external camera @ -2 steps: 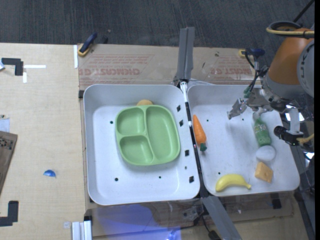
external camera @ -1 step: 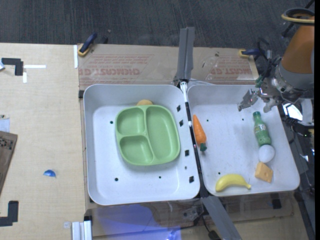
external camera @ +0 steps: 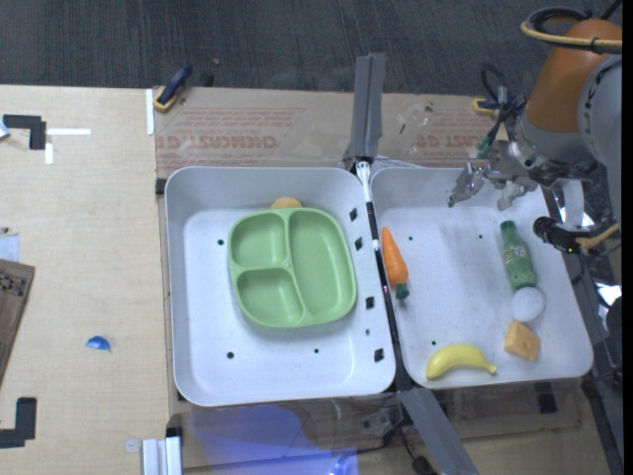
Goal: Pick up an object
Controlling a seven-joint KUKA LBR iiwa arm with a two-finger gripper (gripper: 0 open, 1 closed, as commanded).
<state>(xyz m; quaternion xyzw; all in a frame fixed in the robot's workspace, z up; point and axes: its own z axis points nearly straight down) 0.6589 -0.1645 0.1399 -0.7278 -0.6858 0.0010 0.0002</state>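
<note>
The right bin (external camera: 455, 295) holds an orange carrot (external camera: 394, 255) by its left wall, a green bottle (external camera: 515, 255) with a white cap on the right, a white ball (external camera: 527, 305) below it, an orange-yellow wedge (external camera: 522, 341) and a yellow banana (external camera: 460, 361) near the front. My gripper (external camera: 485, 184) hangs over the bin's far right corner, above and left of the bottle. Its two metal fingers (external camera: 463, 188) stand apart with nothing between them.
A green three-part plate (external camera: 293, 266) lies in the left bin (external camera: 198, 305), with a small yellowish thing (external camera: 286, 204) peeking out behind it. A grey post (external camera: 368, 107) rises between the bins at the back. A small blue piece (external camera: 97, 343) lies on the bench at left.
</note>
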